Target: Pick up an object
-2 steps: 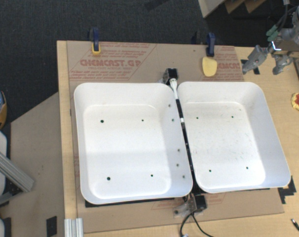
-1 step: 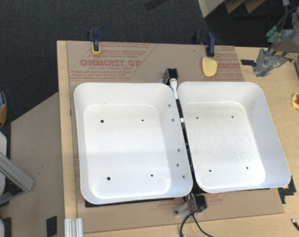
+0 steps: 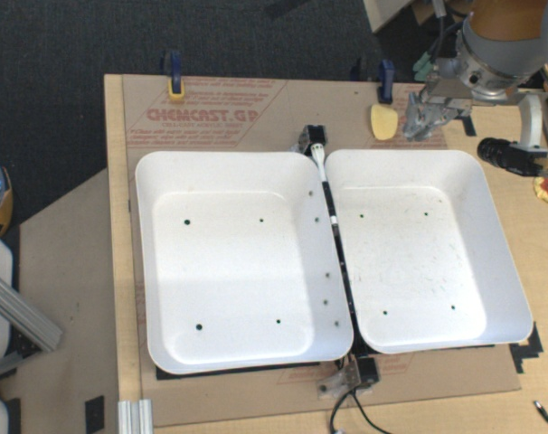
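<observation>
upper right of frame: gripper (image 3: 425, 120) poised over the bench beyond the right bin (image 3: 491, 206), jaw state cannot be told; pale yellow object (image 3: 383, 121) lies on the board just left of it, outside both bins

Bright even overhead light; soft shadows inside bins (image 3: 147, 242); sharp focus.

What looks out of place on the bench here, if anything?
A small yellow object lies on the brown board beyond the right bin, outside both bins, odd for a pick-up object. The gripper sits just right of it, also off the bins. The left bin looks normal.
</observation>
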### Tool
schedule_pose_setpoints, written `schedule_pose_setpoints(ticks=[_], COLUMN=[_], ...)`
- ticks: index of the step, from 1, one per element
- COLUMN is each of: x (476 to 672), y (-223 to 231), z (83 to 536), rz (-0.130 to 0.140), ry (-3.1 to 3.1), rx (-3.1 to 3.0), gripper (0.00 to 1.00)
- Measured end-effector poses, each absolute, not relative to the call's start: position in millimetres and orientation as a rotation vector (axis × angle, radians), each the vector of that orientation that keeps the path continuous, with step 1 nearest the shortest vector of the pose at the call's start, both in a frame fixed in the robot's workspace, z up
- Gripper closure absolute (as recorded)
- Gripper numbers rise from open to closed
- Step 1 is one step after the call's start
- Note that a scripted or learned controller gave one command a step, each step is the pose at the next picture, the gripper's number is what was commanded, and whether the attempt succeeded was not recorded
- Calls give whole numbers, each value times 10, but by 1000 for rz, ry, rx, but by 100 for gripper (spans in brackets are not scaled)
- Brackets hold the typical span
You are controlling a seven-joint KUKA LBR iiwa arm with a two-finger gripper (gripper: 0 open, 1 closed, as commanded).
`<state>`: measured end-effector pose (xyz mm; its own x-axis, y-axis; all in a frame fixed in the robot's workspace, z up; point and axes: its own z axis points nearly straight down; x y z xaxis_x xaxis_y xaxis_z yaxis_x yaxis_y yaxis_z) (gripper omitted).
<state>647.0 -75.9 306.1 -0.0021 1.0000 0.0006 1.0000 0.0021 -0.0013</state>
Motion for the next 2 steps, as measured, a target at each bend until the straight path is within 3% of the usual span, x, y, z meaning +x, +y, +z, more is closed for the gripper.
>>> schedule_pose_setpoints(ticks=[1, 2], x=[6519, 6625], y=[369, 216], z=[2501, 3208], rz=[3, -6], ry=[-2223, -2225], rx=[-2215, -2225], gripper=[100, 100])
